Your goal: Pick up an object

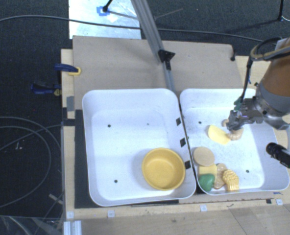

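My gripper (235, 123) hangs low over the right bin (262, 177), at its upper middle. Its tips are down at a small tan ring-shaped piece (235, 133). A pale yellow wedge (218, 134) lies just to the left of that piece. Nearer the bin's front edge sit a tan disc (204, 156), a yellow block (207, 170), a green piece (206, 181) and a yellow corn-like piece (230, 180). The gripper body hides how its fingers stand.
The left bin (115, 131) holds a yellow bowl (163, 168) near its front right corner. A grey pole (152, 33) slants over the bench at the back. A black part of the arm (280, 154) juts over the right bin's right side.
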{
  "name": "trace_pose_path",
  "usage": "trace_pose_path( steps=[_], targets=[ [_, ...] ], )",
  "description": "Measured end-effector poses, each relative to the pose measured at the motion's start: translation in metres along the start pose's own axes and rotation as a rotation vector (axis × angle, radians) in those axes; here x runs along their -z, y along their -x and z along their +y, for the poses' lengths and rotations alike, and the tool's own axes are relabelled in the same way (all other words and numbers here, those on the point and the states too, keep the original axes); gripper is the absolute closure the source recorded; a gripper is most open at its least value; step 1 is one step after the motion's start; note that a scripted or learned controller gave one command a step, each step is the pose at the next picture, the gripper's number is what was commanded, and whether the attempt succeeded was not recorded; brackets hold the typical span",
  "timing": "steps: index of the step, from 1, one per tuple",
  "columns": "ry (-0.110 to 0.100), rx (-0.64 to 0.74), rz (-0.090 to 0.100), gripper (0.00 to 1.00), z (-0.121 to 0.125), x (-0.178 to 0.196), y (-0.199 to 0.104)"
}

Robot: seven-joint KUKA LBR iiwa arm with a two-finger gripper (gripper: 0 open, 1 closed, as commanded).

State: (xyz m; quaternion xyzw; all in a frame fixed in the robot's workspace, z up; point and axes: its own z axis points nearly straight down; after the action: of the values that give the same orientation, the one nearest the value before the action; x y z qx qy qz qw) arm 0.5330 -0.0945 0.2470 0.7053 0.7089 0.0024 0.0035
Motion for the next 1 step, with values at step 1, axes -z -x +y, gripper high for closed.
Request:
trace_pose_path(
  steps=[1],
  targets=[
    [-0.005,0.004,0.001,1.0,0.0288,-0.011,-0.04]
  ],
)
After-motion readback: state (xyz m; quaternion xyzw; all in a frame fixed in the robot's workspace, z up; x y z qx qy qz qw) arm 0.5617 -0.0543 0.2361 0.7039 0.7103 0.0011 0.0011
